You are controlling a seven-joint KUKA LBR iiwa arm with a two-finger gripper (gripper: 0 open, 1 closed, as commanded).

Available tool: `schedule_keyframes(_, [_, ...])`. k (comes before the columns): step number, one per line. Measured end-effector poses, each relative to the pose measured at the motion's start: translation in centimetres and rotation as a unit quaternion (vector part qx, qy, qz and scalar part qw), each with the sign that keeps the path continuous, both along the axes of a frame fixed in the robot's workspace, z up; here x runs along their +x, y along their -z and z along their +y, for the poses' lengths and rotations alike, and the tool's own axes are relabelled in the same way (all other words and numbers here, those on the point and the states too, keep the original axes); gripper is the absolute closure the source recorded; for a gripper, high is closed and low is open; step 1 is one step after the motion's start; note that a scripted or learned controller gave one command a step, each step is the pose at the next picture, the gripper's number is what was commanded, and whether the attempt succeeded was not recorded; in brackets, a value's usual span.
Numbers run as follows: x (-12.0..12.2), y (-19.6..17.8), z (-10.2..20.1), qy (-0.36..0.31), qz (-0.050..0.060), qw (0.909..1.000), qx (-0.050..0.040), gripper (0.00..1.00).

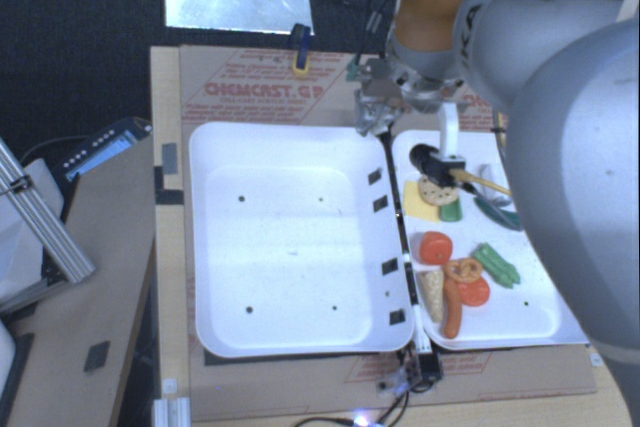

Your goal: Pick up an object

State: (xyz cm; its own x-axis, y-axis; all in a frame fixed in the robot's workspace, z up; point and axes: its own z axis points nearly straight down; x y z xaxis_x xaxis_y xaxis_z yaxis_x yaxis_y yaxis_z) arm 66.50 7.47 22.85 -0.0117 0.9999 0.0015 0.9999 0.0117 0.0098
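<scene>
At the far rim between left bin (pixel 280 215) and right bin (pixel 525 320) — gripper (pixel 373 115), openness impossible to tell. Risks striking the shared edge (pixel 403 225) on descent — well short of the tomato (pixel 435 247).

Two bins side by side on the bench, food in the right one.

The left bin (pixel 280 245) and the right bin (pixel 535 313) touch along their inner edges. In the right bin, a cookie (pixel 434 191) lies on a cheese slice (pixel 417 204) near the far left corner. Nearer the front, a tomato (pixel 435 247) sits by the left edge, a pretzel (pixel 463 269) just right of it, a pepper (pixel 497 264) further right. A wedge (pixel 431 293) and a sausage (pixel 452 311) lie side by side nearest the front left corner.
</scene>
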Motion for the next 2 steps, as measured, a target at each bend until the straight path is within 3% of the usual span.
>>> schedule_keyframes(1, [-1.6, -3.2, 10.6, -0.002, 0.002, 1.0, 0.0025, 1.0])
schedule_keyframes(2, [0.3, 4.7, 15.2, 0.002, 0.006, 1.0, -0.0003, 1.0])
